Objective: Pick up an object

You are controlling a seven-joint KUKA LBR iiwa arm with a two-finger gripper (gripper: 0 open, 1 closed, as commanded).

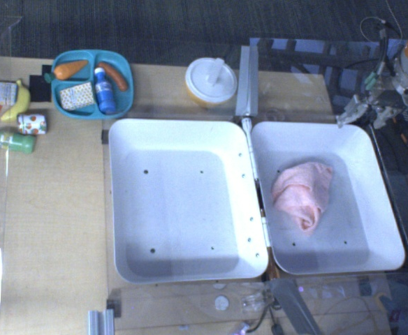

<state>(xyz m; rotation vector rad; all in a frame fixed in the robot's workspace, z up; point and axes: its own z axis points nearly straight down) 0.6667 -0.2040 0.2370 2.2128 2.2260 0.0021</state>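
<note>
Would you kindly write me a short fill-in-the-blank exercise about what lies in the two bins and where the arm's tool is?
1. The crumpled cloth is ____ in colour.
2. The cloth lies in the ____ bin of the camera view.
3. The tool hovers by that bin's top ____ corner.
4. The blue bottle lies in a ____ divided tray.

Missing words: pink; right; right; blue
</note>
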